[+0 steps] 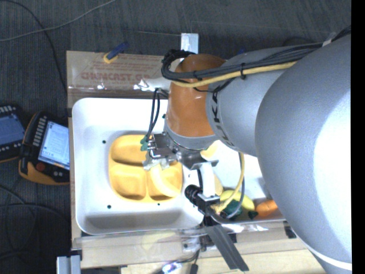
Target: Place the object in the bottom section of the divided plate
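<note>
Plate (130,174) in left bin (85,153) | gripper (161,160) over plate's 3 o'clock rim | grip state: cannot tell | bottom section: 7 o'clock of gripper

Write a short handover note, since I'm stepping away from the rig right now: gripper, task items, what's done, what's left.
Gripper: hangs over the yellow divided plastic plate in the left white bin; what it holds, if anything, cannot be made out.
Items: plate lies flat in the left bin. A yellow banana-like piece and an orange piece lie in the right bin.
Done: no object visible in the plate's bottom section.
Left: confirm the grasp, place the object there.
</note>
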Controlling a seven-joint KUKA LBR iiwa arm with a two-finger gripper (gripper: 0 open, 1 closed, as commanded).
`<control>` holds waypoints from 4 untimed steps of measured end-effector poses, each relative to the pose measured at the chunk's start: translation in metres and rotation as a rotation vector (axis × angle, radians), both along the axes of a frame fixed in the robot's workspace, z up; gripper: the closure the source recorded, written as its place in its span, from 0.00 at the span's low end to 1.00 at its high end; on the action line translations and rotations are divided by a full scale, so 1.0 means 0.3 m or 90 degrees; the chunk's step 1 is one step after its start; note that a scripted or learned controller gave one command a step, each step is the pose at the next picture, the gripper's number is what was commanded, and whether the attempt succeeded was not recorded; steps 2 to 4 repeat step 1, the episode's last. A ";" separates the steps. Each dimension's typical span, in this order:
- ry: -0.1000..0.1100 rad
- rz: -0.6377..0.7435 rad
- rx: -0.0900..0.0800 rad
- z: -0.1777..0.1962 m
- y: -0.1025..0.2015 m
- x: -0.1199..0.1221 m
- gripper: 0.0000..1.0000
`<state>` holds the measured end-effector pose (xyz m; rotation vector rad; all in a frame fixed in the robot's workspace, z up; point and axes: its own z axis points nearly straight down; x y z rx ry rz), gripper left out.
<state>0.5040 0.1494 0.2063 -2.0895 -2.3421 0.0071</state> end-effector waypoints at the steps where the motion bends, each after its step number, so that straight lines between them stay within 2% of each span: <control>1: 0.000 0.000 0.000 0.000 0.000 0.000 0.00; 4: 0.000 0.000 0.000 0.000 0.000 0.000 0.00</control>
